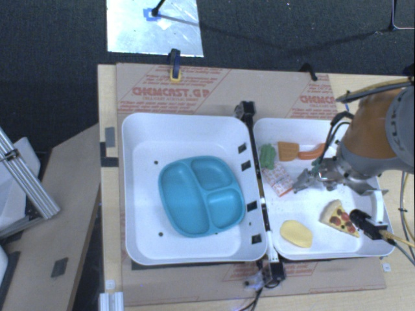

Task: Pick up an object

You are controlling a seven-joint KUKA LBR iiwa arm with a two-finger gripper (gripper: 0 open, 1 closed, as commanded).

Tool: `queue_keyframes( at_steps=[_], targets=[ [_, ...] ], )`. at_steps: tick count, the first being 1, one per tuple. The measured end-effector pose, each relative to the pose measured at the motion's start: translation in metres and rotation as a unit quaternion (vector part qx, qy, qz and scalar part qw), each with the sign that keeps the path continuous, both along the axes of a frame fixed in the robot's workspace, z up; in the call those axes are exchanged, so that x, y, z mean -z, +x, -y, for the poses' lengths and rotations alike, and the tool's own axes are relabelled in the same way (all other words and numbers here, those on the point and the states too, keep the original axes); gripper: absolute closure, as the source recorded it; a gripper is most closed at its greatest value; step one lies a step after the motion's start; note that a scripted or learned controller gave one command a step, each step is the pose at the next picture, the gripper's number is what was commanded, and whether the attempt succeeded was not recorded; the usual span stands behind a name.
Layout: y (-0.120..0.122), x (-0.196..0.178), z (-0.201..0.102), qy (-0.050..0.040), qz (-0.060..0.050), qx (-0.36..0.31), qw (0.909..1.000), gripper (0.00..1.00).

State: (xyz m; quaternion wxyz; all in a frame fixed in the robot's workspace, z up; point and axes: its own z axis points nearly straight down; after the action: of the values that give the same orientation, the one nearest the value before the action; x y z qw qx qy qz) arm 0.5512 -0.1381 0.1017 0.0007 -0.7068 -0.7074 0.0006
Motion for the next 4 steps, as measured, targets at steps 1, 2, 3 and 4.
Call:
queue_keyframes(
  at_steps=[1,2,3,4],
  targets=[
    [0.000,0.018,0.000,-0.0002,0.001,0.000,1.0000,0.00],
    [0.001,0.006,0.000,-0.0003,0.002,0.000,1.0000,1.00],
    [0.004,-0.051,-0.010,-0.0006,0.004,-0.002,1.0000,1.00],
    [0.015,-0.102,-0.007,-0.0010,0.005,-0.002,1.0000,1.00]
  ],
)
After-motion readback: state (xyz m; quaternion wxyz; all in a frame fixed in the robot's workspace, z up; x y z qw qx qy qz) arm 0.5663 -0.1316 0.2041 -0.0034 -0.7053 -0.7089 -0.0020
